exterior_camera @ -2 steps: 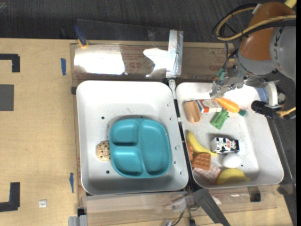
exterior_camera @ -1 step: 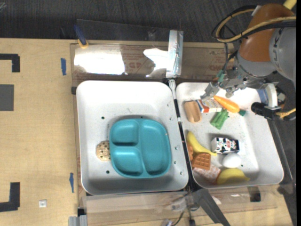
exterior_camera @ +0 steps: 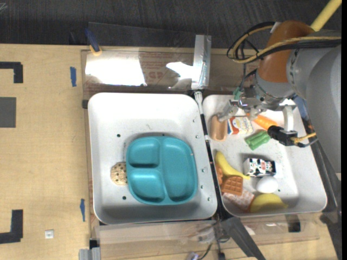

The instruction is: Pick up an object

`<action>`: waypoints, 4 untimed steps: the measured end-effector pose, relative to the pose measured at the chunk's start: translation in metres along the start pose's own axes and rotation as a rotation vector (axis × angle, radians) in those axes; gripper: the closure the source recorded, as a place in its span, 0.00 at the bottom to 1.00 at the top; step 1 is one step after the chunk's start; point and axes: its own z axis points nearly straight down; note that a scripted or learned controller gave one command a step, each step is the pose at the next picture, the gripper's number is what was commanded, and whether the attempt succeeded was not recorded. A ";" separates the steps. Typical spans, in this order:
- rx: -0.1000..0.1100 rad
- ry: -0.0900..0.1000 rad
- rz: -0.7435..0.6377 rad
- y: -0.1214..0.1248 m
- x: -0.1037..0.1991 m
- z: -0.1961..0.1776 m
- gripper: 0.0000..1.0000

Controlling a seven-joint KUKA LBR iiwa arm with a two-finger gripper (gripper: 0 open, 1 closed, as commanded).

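Orange carrot lies in the right bin, just at four o'clock from my gripper, its long axis running ten to four, though whether I am spread or closed I cannot tell.

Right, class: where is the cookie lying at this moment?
The cookie lies in the left bin, near its left wall, touching the left edge of the teal divided tray.
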 end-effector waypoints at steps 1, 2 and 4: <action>-0.001 -0.003 0.086 -0.034 -0.047 -0.040 0.00; -0.023 -0.006 0.119 -0.018 -0.077 0.002 0.00; -0.028 -0.005 0.115 -0.016 -0.074 -0.009 0.00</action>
